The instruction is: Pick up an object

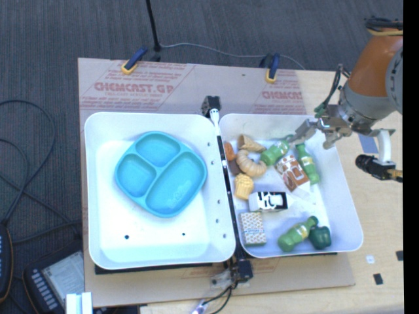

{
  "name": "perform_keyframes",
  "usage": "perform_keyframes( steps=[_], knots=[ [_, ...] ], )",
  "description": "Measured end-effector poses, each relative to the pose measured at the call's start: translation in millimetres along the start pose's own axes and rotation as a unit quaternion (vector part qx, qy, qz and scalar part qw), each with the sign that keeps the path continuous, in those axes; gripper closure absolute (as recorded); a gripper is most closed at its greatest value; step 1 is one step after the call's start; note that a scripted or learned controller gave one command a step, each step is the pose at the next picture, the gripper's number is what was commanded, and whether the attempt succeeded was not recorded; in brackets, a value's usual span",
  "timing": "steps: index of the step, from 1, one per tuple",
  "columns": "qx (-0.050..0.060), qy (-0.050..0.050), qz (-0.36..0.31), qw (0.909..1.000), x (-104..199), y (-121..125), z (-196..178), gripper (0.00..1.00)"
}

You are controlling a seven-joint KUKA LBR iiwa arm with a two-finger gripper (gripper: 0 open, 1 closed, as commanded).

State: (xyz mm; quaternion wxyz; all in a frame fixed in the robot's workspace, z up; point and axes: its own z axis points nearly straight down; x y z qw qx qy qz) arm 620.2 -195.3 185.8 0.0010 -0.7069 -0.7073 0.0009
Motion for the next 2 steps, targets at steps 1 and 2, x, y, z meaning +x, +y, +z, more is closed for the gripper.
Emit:
perform_keyframes(
  steps=[1, 2],
  knots=[
    [-0.002, -0.001, 0.0, 1.0, -12.6, -6.3, 72.8, 0.0],
    [-0.003, -0.002, 0.0, 1.0, -3.9, -15.9, 98.4, 0.0]
  ],
)
